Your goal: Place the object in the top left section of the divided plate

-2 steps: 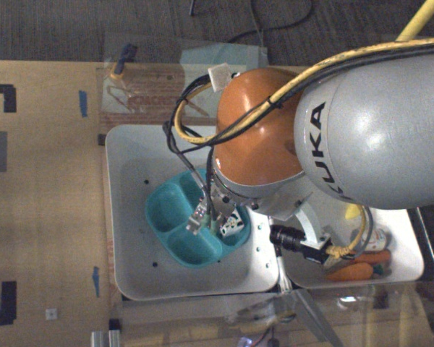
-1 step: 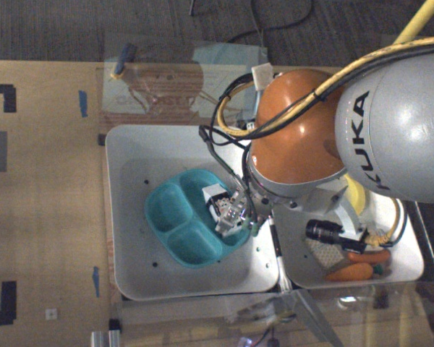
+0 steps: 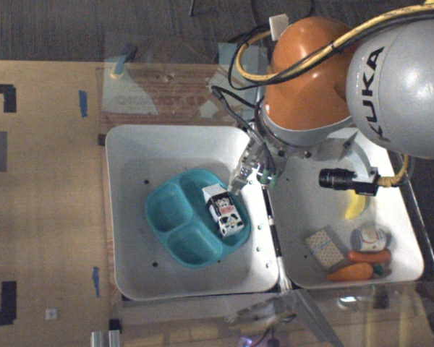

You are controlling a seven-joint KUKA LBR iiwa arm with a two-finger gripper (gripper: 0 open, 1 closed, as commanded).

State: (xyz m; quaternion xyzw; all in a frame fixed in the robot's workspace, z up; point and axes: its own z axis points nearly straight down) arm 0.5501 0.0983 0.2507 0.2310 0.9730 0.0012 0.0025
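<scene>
We cannot tell the gripper's (image 3: 244, 173) finger state; carton (image 3: 225, 212) at plate's (image 3: 175, 210) 3 o'clock may straddle a divider.

The scene is lit brightly and evenly from above. Strong glare is seen on the grey arm housing (image 3: 401, 85) at the upper right, and the white bins (image 3: 130, 157) are nearly washed out. Soft shadows are cast under the teal divided plate (image 3: 175, 210) and along the bin walls. The dark floor at the top is underexposed. Fine detail is softened by slight blur and grain throughout.
</scene>
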